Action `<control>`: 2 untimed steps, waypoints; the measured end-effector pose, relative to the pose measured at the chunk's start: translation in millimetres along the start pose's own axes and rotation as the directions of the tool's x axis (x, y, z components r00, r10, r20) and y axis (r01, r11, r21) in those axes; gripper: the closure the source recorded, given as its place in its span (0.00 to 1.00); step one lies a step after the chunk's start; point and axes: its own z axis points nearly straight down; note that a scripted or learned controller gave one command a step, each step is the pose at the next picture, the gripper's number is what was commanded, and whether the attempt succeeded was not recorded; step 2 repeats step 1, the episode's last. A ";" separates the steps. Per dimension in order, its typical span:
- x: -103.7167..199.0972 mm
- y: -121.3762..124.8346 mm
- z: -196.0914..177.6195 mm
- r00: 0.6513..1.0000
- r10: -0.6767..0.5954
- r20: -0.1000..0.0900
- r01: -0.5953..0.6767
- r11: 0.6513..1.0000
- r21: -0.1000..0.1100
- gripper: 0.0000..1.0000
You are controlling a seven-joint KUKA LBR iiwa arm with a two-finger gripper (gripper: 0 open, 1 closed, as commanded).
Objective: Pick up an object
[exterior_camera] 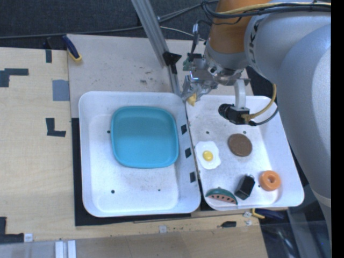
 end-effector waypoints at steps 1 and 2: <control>50.2 -8.5 -5.6 1.000 0.000 0.000 0.000 1.000 0.000 1.00; 50.2 -8.5 -5.6 1.000 0.000 0.000 0.000 1.000 0.000 1.00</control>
